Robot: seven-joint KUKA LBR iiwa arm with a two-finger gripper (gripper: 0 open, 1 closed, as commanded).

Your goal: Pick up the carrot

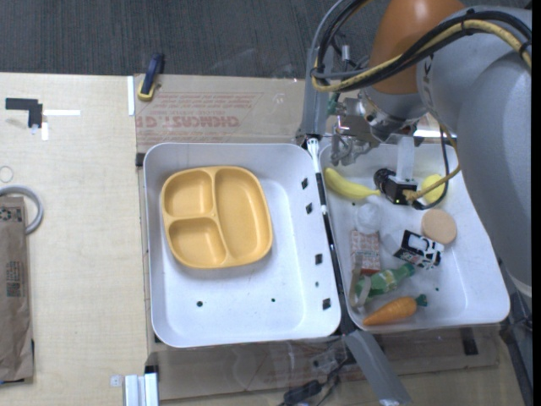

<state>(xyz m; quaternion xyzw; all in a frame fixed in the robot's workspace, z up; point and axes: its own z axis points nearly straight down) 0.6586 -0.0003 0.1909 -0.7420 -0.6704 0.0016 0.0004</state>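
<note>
Two white bins are shown; the carrot (pixel 394 310) is located at the right bin's (pixel 473 307) near edge. The gripper (pixel 348 146) is positioned above the banana (pixel 350 184); its state cannot be told.

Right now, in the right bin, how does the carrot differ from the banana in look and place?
The carrot is orange and tapers to a point, while the banana is yellow and gently curved. The carrot lies at the near edge of the right bin, beside a green packet; the banana lies at the far end, just below the pincer. Both are long, lie flat, and rest in the same bin.
</note>
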